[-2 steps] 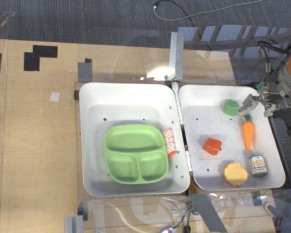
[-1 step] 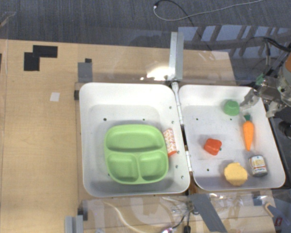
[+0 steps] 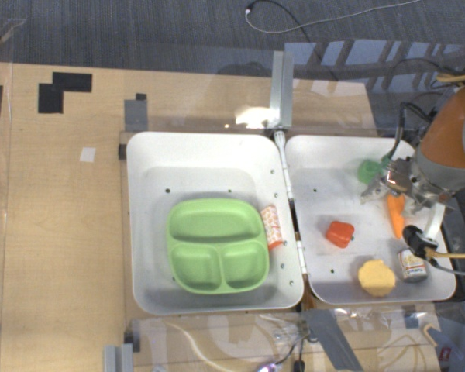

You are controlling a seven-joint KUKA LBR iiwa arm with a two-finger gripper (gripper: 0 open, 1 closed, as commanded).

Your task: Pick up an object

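The pincer (image 3: 393,183) is hovering over the right bin (image 3: 325,281), between the green ball (image 3: 369,170) and orange carrot (image 3: 395,214); whether it is clenched, I cannot tell.

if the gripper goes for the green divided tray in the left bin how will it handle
The green tray looks like rigid moulded plastic, so probably stiff and light for its size. It lies flat and wide, so unlikely to roll or tip, but likely awkward to pinch except at its rim. Pushed, it may nudge the small packet beside it.
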